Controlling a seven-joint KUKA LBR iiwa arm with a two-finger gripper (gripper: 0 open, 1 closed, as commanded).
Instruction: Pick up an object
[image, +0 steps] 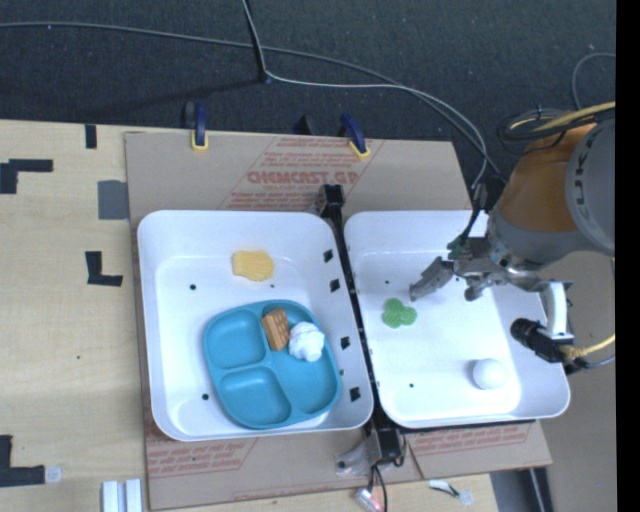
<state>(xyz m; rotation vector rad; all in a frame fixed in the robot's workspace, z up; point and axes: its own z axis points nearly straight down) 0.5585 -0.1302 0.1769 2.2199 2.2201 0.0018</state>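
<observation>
**Closing in on the green piece**

In the left bin (165, 330) we see a blue tray (250, 380) and a yellow piece (253, 265); in the right bin (520, 405) a green piece (400, 315) lies just beside our gripper (447, 282); its fingers look apart, holding nothing; we judge the approach underway; next we must descend squarely over it.

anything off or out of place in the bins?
Minor: the yellow piece lies loose on the left bin floor, outside the blue tray that holds the brown block and white lump. No spills or damage.
</observation>
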